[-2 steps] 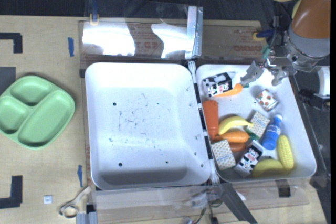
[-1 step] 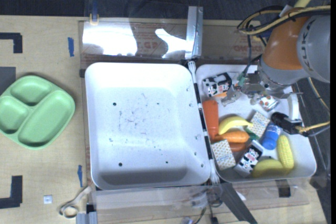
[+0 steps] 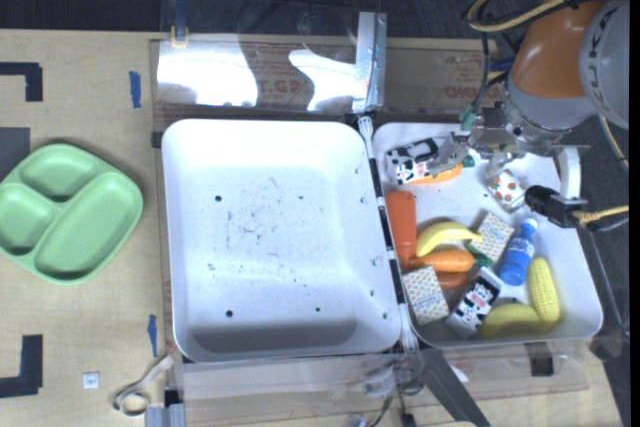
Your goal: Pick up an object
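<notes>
The arm (image 3: 565, 65) reaches in from the right and hangs over the far part of the right bin (image 3: 590, 300); its hand (image 3: 478, 143) sits low over that bin's far-left corner, and whether it is spread or pressed together cannot be told from this angle — nothing can be seen between its parts. Just beside the hand lies a black-and-white cow-patterned carton (image 3: 415, 158) with an orange strip (image 3: 440, 175) touching its near edge; a small white spotted object (image 3: 505, 187) lies to the right of these. Nearer the front of the same bin the objects crowd together: an orange-red cylinder (image 3: 402, 220) along the left wall, a banana (image 3: 445, 237), a carrot-like orange piece (image 3: 448, 260), a blue bottle (image 3: 516, 255), a corn cob (image 3: 543, 285), a checked packet (image 3: 423, 291), a second cow-patterned carton (image 3: 476, 301) and a yellow fruit (image 3: 512, 317). The left bin (image 3: 270, 235) stands beside it, walls touching; on the desk (image 3: 70, 335) well to the left rests a green divided plate (image 3: 65, 212).
</notes>
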Controlling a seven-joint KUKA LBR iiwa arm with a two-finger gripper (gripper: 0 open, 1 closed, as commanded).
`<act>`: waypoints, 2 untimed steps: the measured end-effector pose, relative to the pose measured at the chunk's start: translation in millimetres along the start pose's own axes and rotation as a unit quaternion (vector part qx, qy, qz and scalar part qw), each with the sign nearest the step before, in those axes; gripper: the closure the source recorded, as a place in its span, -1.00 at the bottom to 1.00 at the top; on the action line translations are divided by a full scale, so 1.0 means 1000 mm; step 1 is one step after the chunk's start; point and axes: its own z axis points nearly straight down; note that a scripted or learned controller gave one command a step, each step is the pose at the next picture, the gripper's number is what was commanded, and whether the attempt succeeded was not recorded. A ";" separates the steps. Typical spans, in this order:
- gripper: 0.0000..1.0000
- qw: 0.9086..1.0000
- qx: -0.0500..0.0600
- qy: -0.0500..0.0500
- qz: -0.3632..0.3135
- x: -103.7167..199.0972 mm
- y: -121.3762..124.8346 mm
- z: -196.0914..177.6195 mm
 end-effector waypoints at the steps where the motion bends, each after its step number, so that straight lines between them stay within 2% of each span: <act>1: -1.00 0.998 -0.001 -0.001 -0.064 0.008 0.050 -0.085; 2: 1.00 0.998 -0.003 -0.002 -0.065 0.009 0.051 -0.096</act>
